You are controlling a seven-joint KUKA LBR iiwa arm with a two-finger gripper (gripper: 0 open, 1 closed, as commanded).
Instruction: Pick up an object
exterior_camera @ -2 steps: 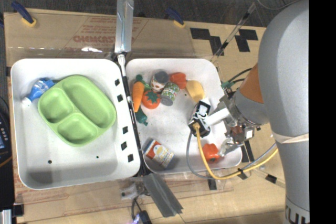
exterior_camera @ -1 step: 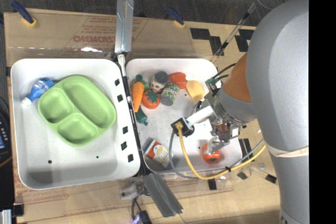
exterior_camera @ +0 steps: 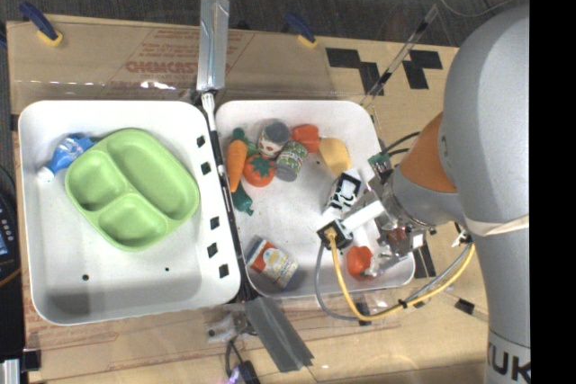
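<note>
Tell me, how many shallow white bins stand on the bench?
2. The left bin holds a green divided plate. The right bin holds small toys, with the gripper low at its right side.

Bins [exterior_camera: 54, 283] — white. Beside the green tray [exterior_camera: 130, 187]: a blue item [exterior_camera: 67, 150]. Right of the tray: orange carrot [exterior_camera: 236, 163] with green top, yellow item [exterior_camera: 334, 154], red item [exterior_camera: 360, 261] — and a black-and-white patterned tag [exterior_camera: 345, 192].

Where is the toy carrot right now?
The toy carrot lies in the right bin, up against its left wall near the divider, just left of the tomato toy and far from the claw.
</note>
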